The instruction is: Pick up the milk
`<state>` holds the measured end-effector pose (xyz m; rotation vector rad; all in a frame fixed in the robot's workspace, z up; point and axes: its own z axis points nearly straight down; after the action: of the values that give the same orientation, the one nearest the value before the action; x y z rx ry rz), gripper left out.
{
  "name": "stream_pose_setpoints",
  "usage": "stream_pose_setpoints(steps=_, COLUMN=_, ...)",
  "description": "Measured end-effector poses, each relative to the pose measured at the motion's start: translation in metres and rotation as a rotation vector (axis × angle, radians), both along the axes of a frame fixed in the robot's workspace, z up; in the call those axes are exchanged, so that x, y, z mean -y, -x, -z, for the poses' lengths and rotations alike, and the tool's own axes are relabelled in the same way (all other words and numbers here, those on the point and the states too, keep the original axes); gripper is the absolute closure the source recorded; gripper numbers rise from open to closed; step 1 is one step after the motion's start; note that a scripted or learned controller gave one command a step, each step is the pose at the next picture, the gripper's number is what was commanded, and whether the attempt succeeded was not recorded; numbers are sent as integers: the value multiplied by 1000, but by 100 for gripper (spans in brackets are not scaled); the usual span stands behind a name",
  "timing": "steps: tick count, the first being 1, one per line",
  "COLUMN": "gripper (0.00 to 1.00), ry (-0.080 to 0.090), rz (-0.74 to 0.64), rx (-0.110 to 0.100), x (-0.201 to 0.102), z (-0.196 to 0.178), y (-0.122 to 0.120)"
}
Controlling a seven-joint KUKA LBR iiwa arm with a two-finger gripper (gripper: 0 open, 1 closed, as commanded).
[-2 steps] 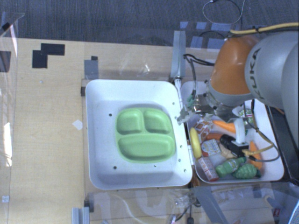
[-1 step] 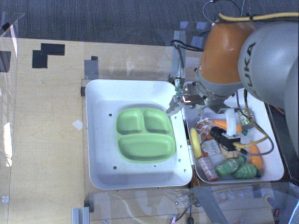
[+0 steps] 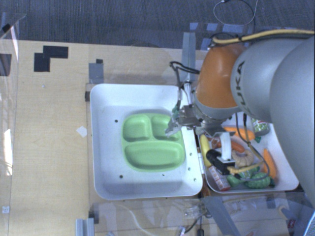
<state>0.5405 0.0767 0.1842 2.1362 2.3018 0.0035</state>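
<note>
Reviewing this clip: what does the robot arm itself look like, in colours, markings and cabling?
The arm is bulky and rounded, in light grey, with a glossy orange band above the wrist. Dark letters from the maker's name run along the grey shell next to the orange. A yellow cable and thin black wires run over its top. The gripper is small, metallic and grey.

Robotics lab: plywood desk with taped-down brackets, loose cables, two white bins, grey carpet.

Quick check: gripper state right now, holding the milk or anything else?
Gripper: over the green tray in the left bin; whether it is open, closed or holding anything cannot be told.
</note>
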Motion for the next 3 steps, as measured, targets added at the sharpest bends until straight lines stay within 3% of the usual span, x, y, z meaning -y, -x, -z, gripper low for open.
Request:
stream_pose_setpoints(steps=1, gripper=100, ry=-2, rz=1, rx=5, x=0, z=-11, y=-2)
stream_pose_setpoints(steps=2, gripper=100, ry=1, rz=-35, rx=1, x=25, z=-1, y=-33)
stream_pose_setpoints(steps=3, gripper=100, ry=-1, rz=18, rx=2, x=-31, z=-64, y=23)
